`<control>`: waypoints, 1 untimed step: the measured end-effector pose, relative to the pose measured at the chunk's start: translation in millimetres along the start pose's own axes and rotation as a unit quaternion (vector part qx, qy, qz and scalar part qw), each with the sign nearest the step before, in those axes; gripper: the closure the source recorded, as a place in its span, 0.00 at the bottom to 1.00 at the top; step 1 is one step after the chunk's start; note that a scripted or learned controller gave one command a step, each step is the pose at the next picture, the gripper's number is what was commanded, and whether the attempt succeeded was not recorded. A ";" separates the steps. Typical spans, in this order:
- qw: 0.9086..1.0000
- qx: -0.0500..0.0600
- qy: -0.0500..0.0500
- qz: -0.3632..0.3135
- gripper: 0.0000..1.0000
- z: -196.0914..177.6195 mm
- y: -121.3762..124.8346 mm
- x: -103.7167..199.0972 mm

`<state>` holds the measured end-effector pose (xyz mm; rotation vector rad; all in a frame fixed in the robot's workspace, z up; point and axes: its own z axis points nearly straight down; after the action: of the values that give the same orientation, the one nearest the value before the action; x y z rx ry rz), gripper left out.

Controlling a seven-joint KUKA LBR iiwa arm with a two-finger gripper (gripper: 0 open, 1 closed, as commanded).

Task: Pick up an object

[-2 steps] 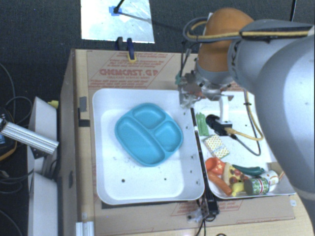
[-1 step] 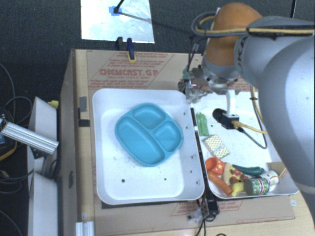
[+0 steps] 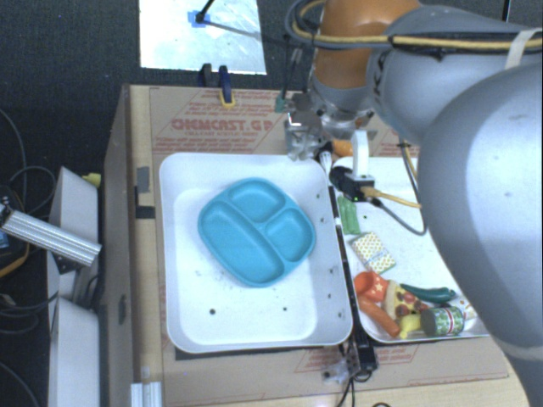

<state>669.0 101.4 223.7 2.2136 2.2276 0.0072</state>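
My gripper (image 3: 327,147) hangs over the far rim between two white bins (image 3: 182,227); its grasp I cannot tell. One blue divided tray (image 3: 256,230) fills the left bin. The right holds one small can (image 3: 445,320). The board (image 3: 222,125) reads "CHEMCAST"

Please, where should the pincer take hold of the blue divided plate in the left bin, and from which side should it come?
Probably at the raised outer rim of the blue divided plate, coming from above. It lies flat in the left bin, so only the rim offers an edge. The far-right rim, nearest the arm, looks easiest to reach.
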 end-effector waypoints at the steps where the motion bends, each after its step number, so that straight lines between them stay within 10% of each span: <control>1: 1.000 0.001 0.000 0.000 1.00 -8.5 0.0 50.6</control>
<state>668.7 152.0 232.3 2.2146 2.2279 0.0051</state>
